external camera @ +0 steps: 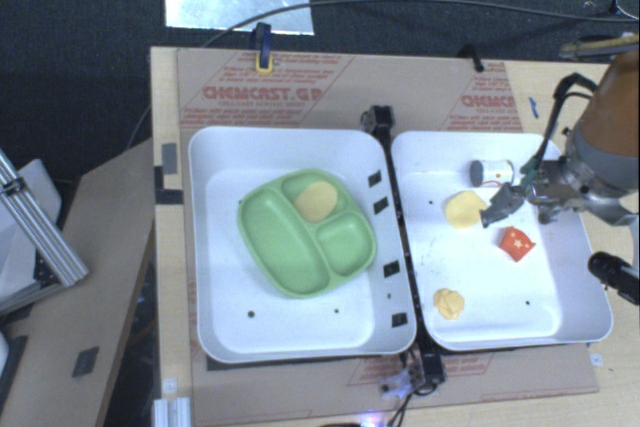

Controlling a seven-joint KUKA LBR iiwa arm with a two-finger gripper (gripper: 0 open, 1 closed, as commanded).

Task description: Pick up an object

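Hovering beside a pale yellow food piece (pixel 464 209) in the right bin (pixel 575 320), the gripper (pixel 500 207) is seen, finger state indiscernible; a miss is risked if misaligned.

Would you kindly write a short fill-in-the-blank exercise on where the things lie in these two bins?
1. The green divided plate lies in the ____ bin.
2. One compartment of the plate holds a ____ item.
3. The red object lies in the ____ bin.
4. The gripper hangs over the ____ bin.

Missing words: left; yellow; right; right
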